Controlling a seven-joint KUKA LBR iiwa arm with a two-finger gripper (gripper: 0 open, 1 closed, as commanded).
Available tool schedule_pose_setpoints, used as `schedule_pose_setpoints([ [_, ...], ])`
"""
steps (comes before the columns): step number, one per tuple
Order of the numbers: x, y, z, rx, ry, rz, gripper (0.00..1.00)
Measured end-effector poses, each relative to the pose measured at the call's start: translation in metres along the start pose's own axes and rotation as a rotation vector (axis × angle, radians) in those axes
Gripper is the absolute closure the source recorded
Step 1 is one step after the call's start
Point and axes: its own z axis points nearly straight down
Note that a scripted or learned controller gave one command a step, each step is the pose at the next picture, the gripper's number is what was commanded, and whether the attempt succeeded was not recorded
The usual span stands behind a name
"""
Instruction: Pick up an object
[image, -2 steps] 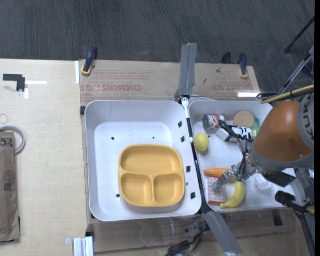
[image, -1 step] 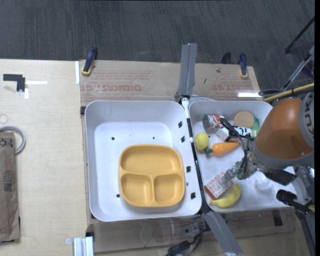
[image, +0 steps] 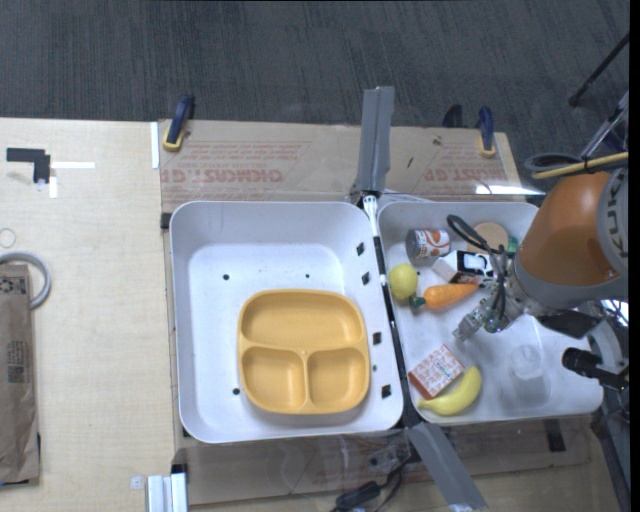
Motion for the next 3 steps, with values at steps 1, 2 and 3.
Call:
schedule_pose_setpoints([
  [1,0.013,-0.022,0.0,0.002,0.003,0.109,1.0],
  [2,0.032,0.0,0.0,0.0,0.001,0.095,1.0],
  [3,-0.033,0.034,-0.001,-0.001,-0.002,-0.078,1.0],
])
